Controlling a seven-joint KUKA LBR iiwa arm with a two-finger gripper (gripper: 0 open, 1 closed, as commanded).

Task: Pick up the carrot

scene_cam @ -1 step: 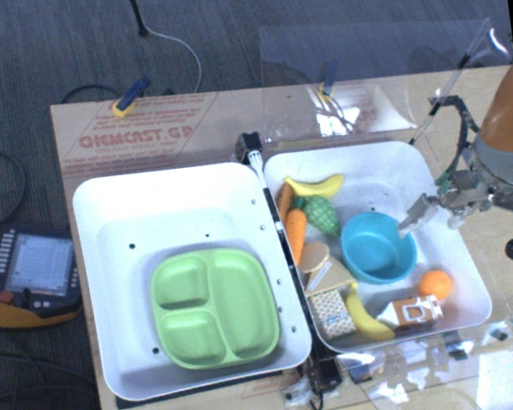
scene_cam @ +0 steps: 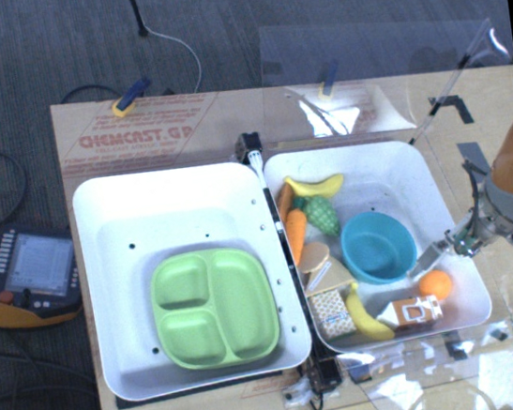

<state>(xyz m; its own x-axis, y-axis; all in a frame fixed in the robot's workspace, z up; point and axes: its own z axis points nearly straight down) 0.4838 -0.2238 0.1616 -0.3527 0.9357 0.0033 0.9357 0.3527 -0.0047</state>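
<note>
The carrot (scene_cam: 295, 233) is orange with a green top and lies against the left wall of the right bin (scene_cam: 421, 159), pointing toward the near side. My gripper (scene_cam: 458, 244) hangs at the right bin's right rim, just past the blue bowl (scene_cam: 378, 246) and above the orange fruit (scene_cam: 435, 285). It is far to the right of the carrot, with the bowl between them. Nothing is visibly in it.
Around the carrot are a yellow banana (scene_cam: 316, 184), a green vegetable (scene_cam: 324, 217), a tan round piece (scene_cam: 314, 257) and a cracker box (scene_cam: 329, 312). A second banana (scene_cam: 368, 315) and a small carton (scene_cam: 414, 312) lie at the front. The left bin (scene_cam: 107, 220) holds a green divided plate (scene_cam: 216, 306).
</note>
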